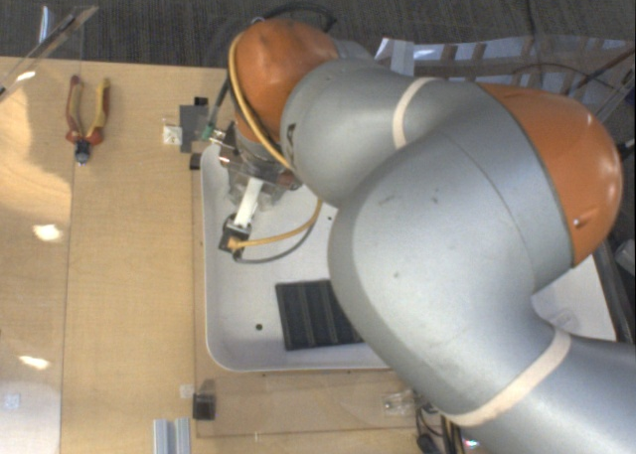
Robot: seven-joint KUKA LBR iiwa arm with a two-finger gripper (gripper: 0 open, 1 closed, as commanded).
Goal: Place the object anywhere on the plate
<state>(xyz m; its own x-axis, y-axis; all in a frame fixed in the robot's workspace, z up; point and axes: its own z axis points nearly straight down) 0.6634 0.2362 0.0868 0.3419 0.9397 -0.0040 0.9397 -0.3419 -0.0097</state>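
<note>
A flat black ribbed rectangle [313,313] lies near the front of the left white bin [234,338], with its right end hidden under the arm. My gripper [246,182] hangs over the back left corner of that bin, well behind the black rectangle. The big grey and orange arm covers the rest of the bin and nearly everything to the right.
Red and yellow pliers [84,114] lie on the wooden bench at far left. A small black block [204,404] sits on the bench just in front of the bin's corner. A small dark speck [259,326] marks the bin floor beside the rectangle.
</note>
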